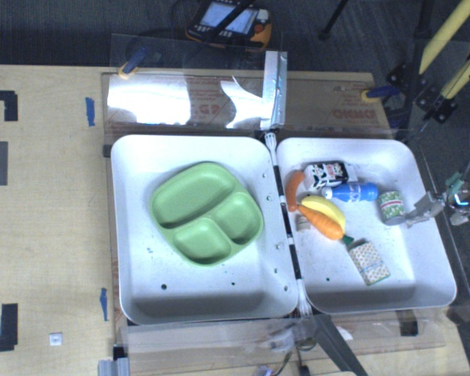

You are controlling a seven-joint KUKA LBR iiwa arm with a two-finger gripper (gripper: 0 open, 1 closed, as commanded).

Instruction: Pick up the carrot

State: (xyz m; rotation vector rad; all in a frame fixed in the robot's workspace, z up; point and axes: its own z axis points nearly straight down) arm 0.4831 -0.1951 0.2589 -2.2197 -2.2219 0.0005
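Note:
The carrot is orange with a green stub at its lower right end. It lies slantwise in the middle of the right bin. A yellow banana rests against its upper side. My gripper is a small grey shape at the right bin's right rim. It sits well to the right of the carrot, apart from it and close to a small green-and-white can.
Near the carrot lie a blue bottle, a black-and-white cow-patterned item, an orange object by the divider and a patterned box. The left bin holds a green divided plate.

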